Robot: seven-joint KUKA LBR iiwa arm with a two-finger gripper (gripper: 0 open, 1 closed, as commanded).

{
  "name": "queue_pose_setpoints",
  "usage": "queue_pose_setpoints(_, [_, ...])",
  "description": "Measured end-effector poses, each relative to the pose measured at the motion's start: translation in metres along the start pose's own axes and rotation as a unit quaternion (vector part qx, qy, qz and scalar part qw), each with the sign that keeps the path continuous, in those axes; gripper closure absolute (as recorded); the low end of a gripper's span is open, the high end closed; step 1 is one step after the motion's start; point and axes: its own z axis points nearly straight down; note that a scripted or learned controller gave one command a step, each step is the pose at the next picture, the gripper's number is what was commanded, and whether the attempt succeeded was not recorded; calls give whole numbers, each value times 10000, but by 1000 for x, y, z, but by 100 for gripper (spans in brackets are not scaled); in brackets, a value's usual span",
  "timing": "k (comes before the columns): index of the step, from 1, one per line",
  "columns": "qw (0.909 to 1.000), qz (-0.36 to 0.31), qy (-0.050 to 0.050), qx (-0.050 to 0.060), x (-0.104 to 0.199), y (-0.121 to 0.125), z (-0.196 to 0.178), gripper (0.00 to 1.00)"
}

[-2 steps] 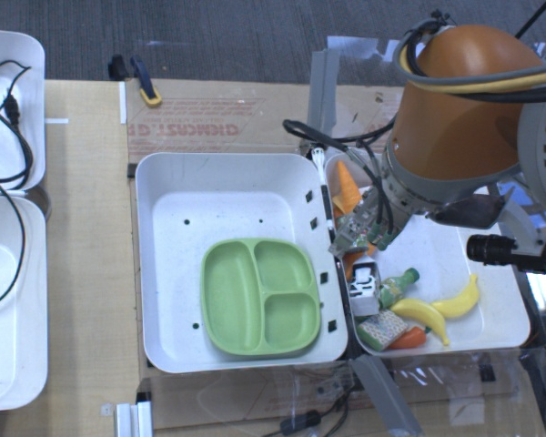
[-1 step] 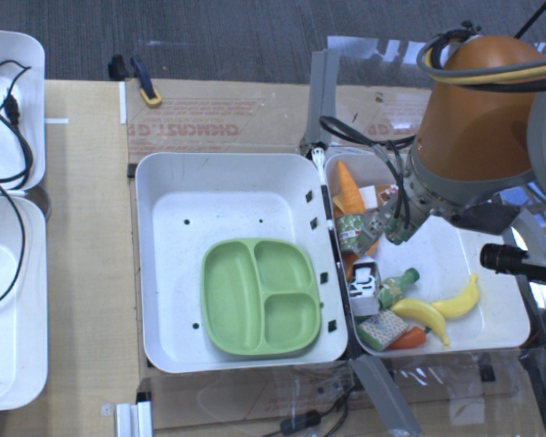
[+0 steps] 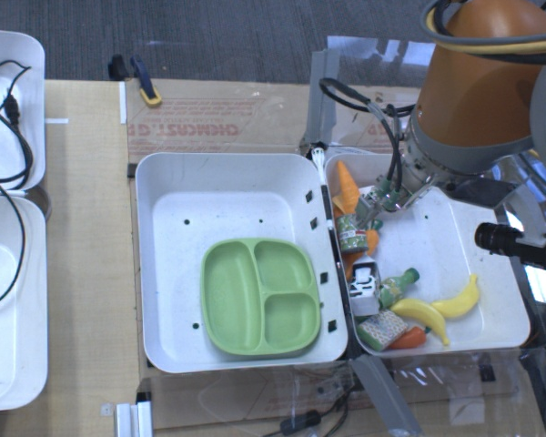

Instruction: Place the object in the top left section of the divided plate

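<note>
Green divided plate (image 3: 259, 296) sits in the left bin (image 3: 164, 189) (nothing on it), bananas (image 3: 434, 309), a bottle (image 3: 396, 287) and a carrot (image 3: 345, 188) lie in the right bin (image 3: 491, 335), gripper (image 3: 375, 204) low over the carrot, grip state unclear.

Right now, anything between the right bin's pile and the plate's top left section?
Only the two bins' adjoining walls lie between the toy pile and the green divided plate. The plate's sections hold nothing. The gripper is over the pile's upper end.
</note>
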Motion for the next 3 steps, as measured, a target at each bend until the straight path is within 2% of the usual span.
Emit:
queue_pose_setpoints(1, [9843,-1763,9,-1,38,-12,68,100])
queue_pose_setpoints(2, [9742,-2258,10,2,67,45,128,100])
queue_pose_setpoints(3, [9836,-1801,-4,-12,-9,42,-71,100])
